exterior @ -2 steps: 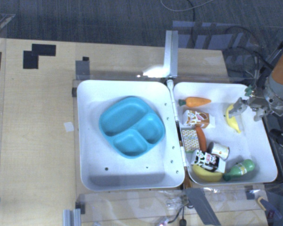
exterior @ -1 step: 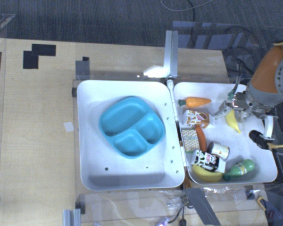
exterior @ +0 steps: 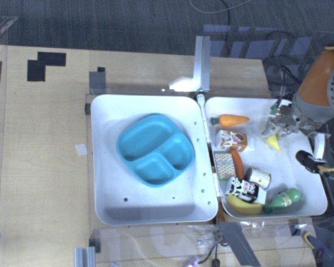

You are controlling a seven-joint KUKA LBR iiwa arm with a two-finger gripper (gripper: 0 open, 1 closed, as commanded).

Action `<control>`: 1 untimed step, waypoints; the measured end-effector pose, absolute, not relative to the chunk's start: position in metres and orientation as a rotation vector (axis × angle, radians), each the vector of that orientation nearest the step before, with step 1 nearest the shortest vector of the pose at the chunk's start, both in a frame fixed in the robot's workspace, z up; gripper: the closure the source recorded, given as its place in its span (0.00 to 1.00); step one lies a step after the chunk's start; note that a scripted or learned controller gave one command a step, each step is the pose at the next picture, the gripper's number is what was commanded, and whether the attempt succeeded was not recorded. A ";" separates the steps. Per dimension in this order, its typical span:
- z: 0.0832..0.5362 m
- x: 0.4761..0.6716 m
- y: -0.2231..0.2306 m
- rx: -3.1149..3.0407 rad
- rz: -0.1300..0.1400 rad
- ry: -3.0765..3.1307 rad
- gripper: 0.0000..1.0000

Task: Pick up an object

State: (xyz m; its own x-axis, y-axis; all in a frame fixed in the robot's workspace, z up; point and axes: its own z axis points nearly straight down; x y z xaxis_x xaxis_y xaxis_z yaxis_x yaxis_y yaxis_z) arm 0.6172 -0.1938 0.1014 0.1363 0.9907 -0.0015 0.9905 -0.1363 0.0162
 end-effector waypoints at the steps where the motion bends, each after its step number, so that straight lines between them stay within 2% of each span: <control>1: 0.209 0.574 -0.188 2.177 0.005 2.255 1.00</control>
